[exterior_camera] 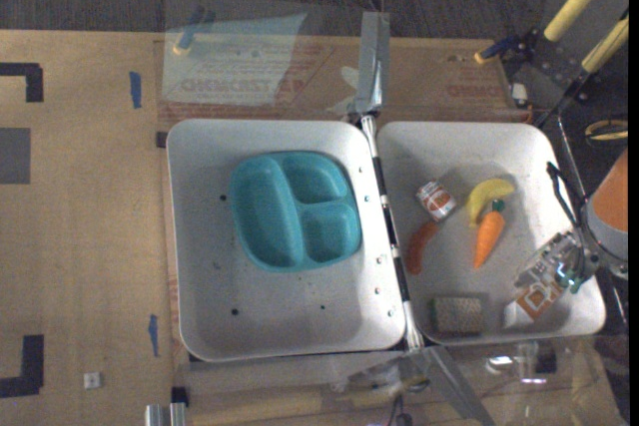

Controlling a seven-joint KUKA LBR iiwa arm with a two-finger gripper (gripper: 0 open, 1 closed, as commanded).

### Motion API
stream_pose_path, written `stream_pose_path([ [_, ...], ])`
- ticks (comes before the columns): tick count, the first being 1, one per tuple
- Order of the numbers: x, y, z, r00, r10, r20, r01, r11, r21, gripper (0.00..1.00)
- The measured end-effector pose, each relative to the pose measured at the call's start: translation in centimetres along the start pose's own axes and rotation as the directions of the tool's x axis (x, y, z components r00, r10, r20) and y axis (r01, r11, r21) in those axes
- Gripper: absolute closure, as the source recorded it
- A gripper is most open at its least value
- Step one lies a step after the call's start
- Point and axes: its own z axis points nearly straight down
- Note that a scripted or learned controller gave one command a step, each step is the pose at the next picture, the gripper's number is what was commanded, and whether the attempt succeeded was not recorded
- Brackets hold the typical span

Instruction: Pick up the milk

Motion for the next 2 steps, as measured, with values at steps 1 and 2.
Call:
stream_pose_path([
  [1,-0.1,0.0,0.0,1.0,0.001,0.004,-0.001,1.0,0.0,0.0],
  [2,3.8,9.6,0.0,0.993,0.118,0.002,-0.118,0.993,-0.005,0.0],
])
